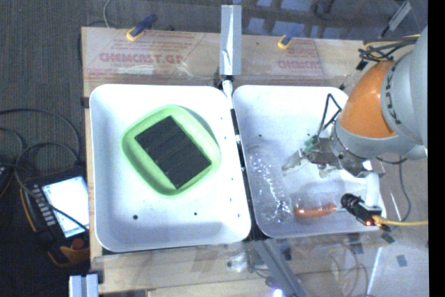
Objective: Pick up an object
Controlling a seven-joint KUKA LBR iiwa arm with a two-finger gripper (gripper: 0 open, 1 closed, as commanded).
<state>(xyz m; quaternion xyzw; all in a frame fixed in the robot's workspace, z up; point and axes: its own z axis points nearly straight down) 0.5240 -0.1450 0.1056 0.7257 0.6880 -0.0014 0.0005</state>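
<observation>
The gripper hangs low over the middle of the right bin; whether it grasps anything cannot be told. A clear crinkled plastic item lies just left of it. An orange object rests nearer, slightly right, apart from it.

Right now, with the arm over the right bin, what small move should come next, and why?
Probably a short move toward the view's bottom, then a descent: the gripper hangs over bare floor of the right bin, while the orange object lies nearer the bin's front wall, untouched.
</observation>
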